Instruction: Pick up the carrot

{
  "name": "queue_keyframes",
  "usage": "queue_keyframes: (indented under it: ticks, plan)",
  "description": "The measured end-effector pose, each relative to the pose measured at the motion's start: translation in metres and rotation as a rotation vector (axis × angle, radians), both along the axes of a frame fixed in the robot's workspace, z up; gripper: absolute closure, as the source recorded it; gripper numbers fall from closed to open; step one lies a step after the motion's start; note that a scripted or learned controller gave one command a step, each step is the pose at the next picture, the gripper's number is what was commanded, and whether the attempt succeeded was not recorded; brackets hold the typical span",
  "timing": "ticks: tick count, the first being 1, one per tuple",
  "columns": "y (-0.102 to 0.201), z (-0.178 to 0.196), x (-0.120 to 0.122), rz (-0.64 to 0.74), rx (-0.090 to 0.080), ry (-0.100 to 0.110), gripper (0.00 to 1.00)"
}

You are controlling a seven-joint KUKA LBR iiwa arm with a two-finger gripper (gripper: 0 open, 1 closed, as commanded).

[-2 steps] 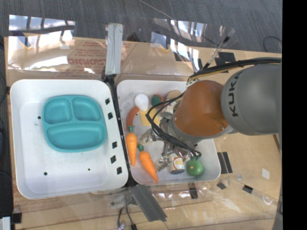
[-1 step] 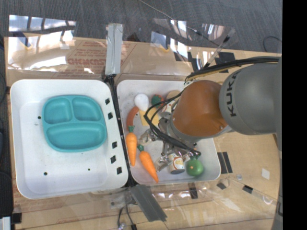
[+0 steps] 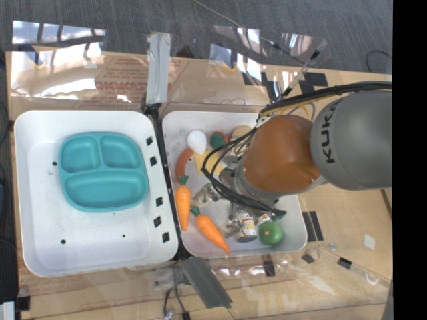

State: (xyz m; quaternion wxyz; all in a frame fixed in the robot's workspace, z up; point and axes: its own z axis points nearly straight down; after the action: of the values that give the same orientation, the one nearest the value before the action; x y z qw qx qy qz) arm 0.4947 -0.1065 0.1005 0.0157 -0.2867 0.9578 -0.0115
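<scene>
Two orange carrots with green stalk ends lie in the right bin (image 3: 293,235). One carrot (image 3: 183,206) lies lengthwise along the bin's left wall. The other carrot (image 3: 213,233) lies slantwise near the front edge. My gripper (image 3: 222,210) hangs low over the middle of this bin, under the orange wrist band (image 3: 279,153), just right of both carrots. Neither carrot is lifted; both rest on the bin floor. The wrist hides much of the bin's centre.
Around the gripper lie a white egg (image 3: 197,141), a dark green piece (image 3: 218,139), an orange-red curved piece (image 3: 183,162), a small jar (image 3: 247,227) and a green lime (image 3: 270,233). A teal divided plate (image 3: 102,170) sits in the left bin (image 3: 33,245).
</scene>
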Motion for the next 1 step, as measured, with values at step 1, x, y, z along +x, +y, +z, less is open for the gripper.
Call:
queue_keyframes:
  ticks: [1]
  plan:
    - [0.0076, -0.0058, -0.0027, 0.222, -0.004, 0.029, 0.0]
